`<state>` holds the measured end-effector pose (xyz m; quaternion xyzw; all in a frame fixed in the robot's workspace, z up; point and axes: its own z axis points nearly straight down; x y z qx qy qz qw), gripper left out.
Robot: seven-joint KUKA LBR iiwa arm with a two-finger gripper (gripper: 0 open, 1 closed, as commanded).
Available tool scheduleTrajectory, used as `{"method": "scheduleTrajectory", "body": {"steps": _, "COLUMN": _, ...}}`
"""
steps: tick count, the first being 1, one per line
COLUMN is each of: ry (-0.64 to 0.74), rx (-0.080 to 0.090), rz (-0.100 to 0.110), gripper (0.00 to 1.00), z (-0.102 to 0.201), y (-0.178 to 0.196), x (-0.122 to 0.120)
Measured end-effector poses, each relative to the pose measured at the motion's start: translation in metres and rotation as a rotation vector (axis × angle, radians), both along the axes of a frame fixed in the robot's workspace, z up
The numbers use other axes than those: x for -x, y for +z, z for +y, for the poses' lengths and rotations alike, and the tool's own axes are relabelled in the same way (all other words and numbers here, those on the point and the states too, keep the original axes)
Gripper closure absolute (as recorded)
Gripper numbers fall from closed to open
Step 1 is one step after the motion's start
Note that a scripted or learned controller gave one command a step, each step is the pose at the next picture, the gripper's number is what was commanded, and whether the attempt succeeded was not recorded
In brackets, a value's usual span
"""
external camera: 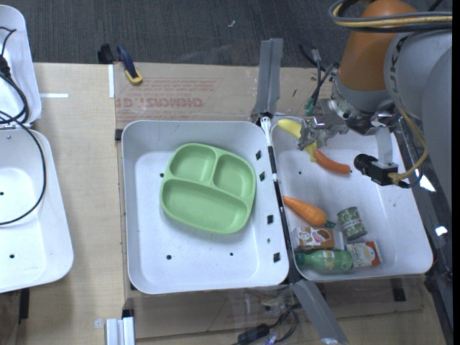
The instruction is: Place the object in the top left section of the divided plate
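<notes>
Green bottle [325,260] nearest in the right bin [402,214]; jaws [310,136] over a banana [289,127], grip state unclear.

We see a pale green divided plate [209,188] in a white bin [136,214]. The second white bin [410,228] carries two orange carrots [305,209] [333,163], a yellow banana [290,127], a dark green can [351,223], a green bottle [325,260] and red-and-white cartons [364,253]. The arm [402,56] is grey with an orange band. The worktop [93,99] is tan.
</notes>
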<state>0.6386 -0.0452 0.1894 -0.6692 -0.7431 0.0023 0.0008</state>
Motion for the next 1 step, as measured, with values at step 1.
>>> {"method": "scheduleTrajectory", "body": {"steps": 1, "ry": 0.053, "rx": -0.001, "rz": -0.002, "gripper": 1.00, "z": 0.0900, "y": 0.0081, "x": -0.0191}}
